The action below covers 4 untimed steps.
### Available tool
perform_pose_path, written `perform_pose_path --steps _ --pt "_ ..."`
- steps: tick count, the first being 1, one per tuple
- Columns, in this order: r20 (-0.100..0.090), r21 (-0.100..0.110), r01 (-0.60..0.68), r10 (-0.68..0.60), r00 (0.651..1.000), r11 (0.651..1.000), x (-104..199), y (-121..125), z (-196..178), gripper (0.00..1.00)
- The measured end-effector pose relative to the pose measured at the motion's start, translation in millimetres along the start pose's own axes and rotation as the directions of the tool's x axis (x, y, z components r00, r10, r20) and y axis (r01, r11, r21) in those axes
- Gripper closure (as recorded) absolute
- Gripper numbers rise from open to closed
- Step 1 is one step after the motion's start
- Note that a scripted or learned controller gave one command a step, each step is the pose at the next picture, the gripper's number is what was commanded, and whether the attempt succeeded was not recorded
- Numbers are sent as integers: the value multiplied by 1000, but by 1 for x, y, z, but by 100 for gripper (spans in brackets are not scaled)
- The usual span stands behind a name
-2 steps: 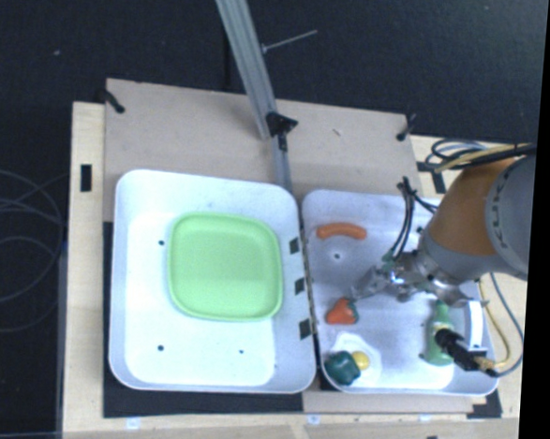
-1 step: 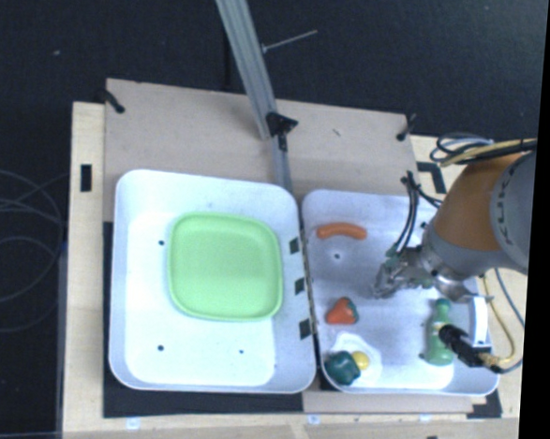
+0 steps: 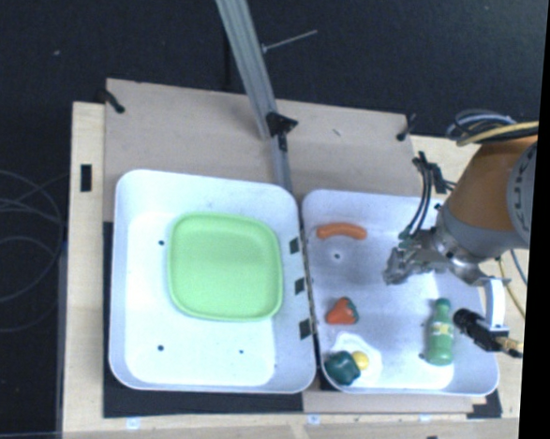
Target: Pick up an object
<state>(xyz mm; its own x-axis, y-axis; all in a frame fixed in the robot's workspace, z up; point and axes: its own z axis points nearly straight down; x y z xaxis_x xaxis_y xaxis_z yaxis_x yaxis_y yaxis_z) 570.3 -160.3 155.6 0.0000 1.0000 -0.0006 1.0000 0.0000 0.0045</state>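
Arm hangs over the right bin (image 3: pixel 489 379), mid-hunt.
The gripper (image 3: pixel 398 269) hovers above bare floor between sausage (image 3: pixel 341 232) and green bottle (image 3: pixel 439 333); finger state unreadable.

Two shallow white plastic bins, left (image 3: pixel 135 345) and right (image 3: pixel 397 213): smooth, slightly glossy walls, faintly scuffed floors. 
Pale green square plate (image 3: pixel 226 266): smooth plastic, soft sheen. 
Light tan counter (image 3: pixel 197 129): matt, board-like, looks like wood or fibreboard. 
Slanted grey bar (image 3: pixel 246 48): looks like ribbed metal, dull finish. 
Robot arm (image 3: pixel 488 196): orange band is seen as smooth and satin; grey casing below is smooth, looks painted. 
Small green bottle with a pale label (image 3: pixel 439 333): glossy plastic. 
Orange sausage-shaped piece (image 3: pixel 341 232) and orange-red wedge-shaped piece (image 3: pixel 342 311): smooth, look like moulded plastic. 
Dark teal rounded item (image 3: pixel 344 366): material cannot be told.
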Motion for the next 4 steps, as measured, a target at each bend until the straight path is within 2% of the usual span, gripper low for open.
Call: perform_pose_path --steps 1,2,3,4 --pt "0 0 0 0 1000 1000 3 4 -43 100" --pt "-1 2 0 0 1000 1000 3 4 -58 100" --pt "-1 2 4 -4 1000 1000 57 0 -74 100" --pt "-2 3 4 -4 1000 1000 112 -11 -75 100"
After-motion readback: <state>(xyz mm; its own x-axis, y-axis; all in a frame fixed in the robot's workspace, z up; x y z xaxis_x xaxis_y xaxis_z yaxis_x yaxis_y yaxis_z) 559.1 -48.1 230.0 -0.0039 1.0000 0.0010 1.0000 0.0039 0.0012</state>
